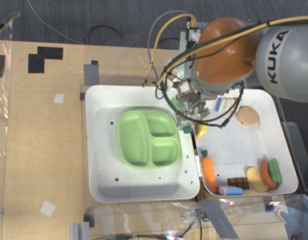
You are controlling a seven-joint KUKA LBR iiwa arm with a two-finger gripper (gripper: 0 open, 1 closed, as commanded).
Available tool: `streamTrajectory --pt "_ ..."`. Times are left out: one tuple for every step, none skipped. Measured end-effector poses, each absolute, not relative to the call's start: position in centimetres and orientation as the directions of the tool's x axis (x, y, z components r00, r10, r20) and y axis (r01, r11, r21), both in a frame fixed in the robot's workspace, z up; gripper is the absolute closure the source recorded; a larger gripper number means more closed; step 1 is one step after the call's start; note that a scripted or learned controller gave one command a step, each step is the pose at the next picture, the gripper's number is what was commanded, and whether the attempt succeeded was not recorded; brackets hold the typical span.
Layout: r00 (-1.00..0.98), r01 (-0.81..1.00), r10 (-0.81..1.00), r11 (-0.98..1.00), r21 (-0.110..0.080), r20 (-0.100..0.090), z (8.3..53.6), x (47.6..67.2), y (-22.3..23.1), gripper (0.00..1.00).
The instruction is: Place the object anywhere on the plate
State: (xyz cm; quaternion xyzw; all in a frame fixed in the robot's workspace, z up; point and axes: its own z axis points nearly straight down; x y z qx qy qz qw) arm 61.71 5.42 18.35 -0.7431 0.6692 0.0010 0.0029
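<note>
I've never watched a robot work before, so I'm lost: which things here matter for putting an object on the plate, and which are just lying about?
Part of the job:
green plate, in the left bin
gripper, near the bins' shared edge

Just lying about in the right bin:
carrot
tan round piece
chocolate bar
sausage
green vegetable

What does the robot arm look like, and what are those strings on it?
The arm is round and grey, with black letters spelling KUKA. An orange band wraps its wrist. The strings are cables: yellowish and black ones loop around it toward the gripper.
</note>
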Motion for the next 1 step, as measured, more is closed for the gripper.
streamTrajectory --pt "0.102 -0.995 -0.995 -0.102 -0.004 -0.004 18.41 61.76 5.26 0.00"
